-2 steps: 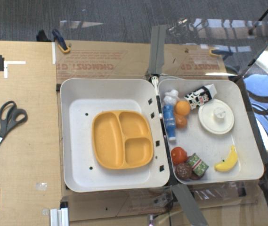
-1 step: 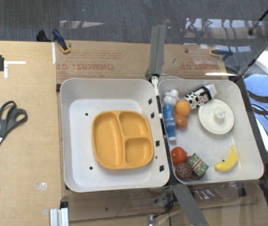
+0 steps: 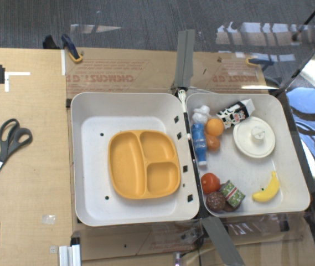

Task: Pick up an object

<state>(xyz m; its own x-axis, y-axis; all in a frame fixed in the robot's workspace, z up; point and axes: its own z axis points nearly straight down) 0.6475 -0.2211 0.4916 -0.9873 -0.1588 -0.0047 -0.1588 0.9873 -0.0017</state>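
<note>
The right white bin (image 3: 244,175) holds several small items. A blue bottle with a white cap (image 3: 199,140) lies along its left wall. Beside it sit an orange ball (image 3: 215,127) and a second, darker orange (image 3: 213,143). A black-and-white cow-print carton (image 3: 235,113) lies at the back. A white round lid (image 3: 254,138) rests in the middle right. At the front are a red tomato (image 3: 210,182), a brown lump (image 3: 215,201), a green packet (image 3: 232,193) and a yellow banana (image 3: 267,189).
The left white bin (image 3: 91,154) holds a yellow three-compartment tray (image 3: 144,164). Scissors (image 3: 6,144) lie on the wooden bench at the left. A blue-and-yellow clamp (image 3: 71,47) sits at the back left. A grey bar (image 3: 185,60) stands between the bins at the back.
</note>
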